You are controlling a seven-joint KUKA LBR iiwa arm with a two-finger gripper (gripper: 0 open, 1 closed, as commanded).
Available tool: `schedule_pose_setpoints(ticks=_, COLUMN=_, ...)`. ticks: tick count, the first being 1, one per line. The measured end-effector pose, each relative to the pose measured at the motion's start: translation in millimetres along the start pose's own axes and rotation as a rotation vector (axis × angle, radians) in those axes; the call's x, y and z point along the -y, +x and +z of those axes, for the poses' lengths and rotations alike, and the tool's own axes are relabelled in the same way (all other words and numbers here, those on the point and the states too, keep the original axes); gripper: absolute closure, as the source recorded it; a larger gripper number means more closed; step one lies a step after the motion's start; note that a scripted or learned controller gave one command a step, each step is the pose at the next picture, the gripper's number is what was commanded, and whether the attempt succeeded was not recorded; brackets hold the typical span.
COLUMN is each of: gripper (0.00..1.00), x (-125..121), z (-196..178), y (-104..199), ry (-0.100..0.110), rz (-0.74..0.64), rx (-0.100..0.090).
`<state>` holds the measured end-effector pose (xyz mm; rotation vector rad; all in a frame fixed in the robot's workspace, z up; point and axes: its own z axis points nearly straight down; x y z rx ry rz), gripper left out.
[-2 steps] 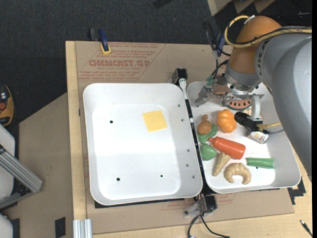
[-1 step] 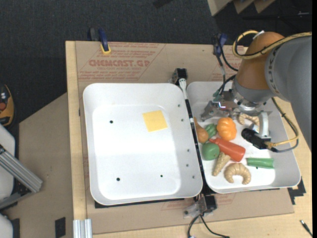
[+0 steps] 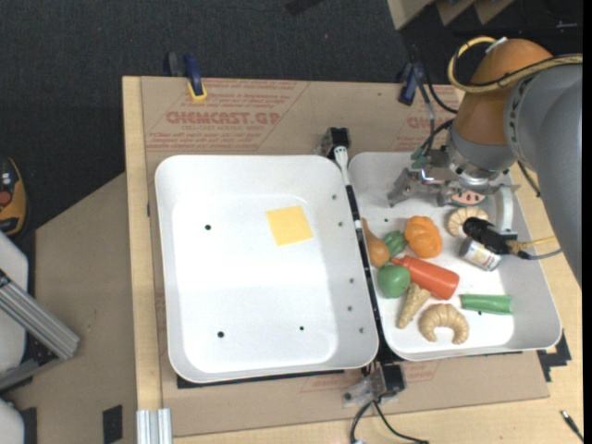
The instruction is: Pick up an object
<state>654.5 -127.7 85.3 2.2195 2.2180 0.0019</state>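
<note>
Croissant (image 3: 444,322) is the closest grab candidate, at the near end of the right bin (image 3: 532,280). The green stick (image 3: 486,303) is just beside it, and so is a pale cone-shaped piece (image 3: 412,305). Behind those are a red pepper-looking thing (image 3: 431,275) and a green ball (image 3: 393,280), touching each other. Further back are an orange fruit (image 3: 424,236), a brown pear shape (image 3: 375,245) and a small can (image 3: 481,253). The left bin (image 3: 165,213) just has a yellow square (image 3: 289,225). The gripper (image 3: 416,185) hangs over the far end of the right bin, and honestly I can't tell if it's open or closed.
</note>
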Motion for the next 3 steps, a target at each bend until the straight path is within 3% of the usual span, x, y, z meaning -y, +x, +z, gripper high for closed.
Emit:
schedule_pose_setpoints(ticks=1, gripper=0.0, x=70, z=1, y=10, ry=0.011, rz=0.002, rx=-0.004)
schedule_pose_setpoints(ticks=2, gripper=1.0, x=66, z=-10, y=9, ry=0.003, rz=0.001, rx=-0.002)
schedule_pose_setpoints(ticks=3, gripper=1.0, x=-18, z=-107, y=79, ry=-0.013, rz=-0.01, rx=-0.002)
